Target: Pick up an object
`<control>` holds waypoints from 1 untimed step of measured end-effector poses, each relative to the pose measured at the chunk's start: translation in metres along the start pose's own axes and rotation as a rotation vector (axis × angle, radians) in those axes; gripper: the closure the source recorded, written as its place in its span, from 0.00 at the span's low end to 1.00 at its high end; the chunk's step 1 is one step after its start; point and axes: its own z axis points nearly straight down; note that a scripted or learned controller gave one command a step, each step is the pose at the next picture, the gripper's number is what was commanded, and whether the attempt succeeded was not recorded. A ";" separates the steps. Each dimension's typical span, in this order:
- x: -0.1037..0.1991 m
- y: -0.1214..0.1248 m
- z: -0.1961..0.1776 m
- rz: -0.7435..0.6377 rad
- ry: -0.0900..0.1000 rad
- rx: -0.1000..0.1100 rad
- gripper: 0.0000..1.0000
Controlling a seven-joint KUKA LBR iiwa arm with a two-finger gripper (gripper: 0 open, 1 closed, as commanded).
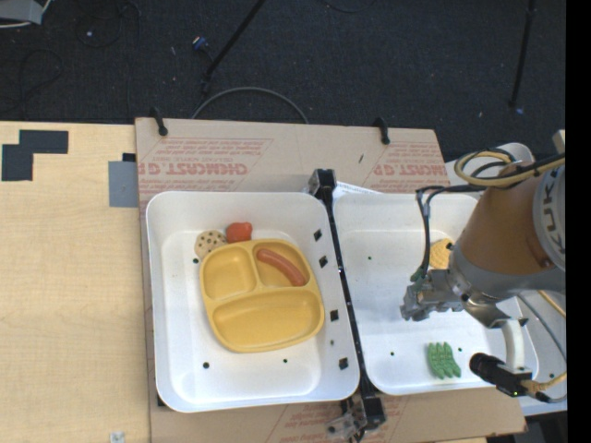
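Camera view | claw (417,301) low in right bin (388,377), grip state unclear | green toy (443,360) near front rim

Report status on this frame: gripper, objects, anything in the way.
Gripper low over right bin, nothing visibly held. Green toy loose beside it. Sausage in yellow tray, left bin. No obstruction seen.

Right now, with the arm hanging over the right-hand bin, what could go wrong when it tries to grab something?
1. The gripper sits over bare floor of the right bin; closing there would likely catch nothing.
2. The green toy lies near the bin's front wall, so reaching for it might bump the rim.
3. A yellow object is partly hidden behind the arm, making it awkward to reach.
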 end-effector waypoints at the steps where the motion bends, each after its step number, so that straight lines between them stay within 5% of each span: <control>1: -0.007 0.005 -0.045 -0.004 -0.001 -0.002 1.00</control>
